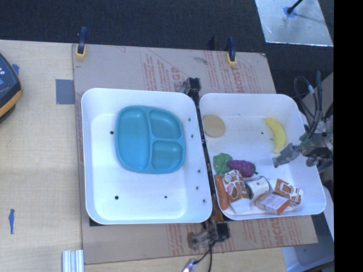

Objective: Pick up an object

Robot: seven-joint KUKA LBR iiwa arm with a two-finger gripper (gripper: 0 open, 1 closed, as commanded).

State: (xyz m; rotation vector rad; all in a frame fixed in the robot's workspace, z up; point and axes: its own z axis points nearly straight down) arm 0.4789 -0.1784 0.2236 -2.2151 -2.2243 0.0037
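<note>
Candidate objects lay crowded in the right bin (249,103): a banana (276,133) apart near the far wall, grapes (242,166), a carrot (221,191) and cartons clustered near. The gripper (285,155) hovered just beside the banana, presumably because it lay isolated; finger state could not be told.

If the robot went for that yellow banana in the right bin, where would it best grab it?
Probably across the middle of the curved yellow toy banana, coming straight down from above. It lies flat and alone on the floor of the right white bin, slim enough for the two-finger gripper to straddle, with free space on both long sides.
</note>
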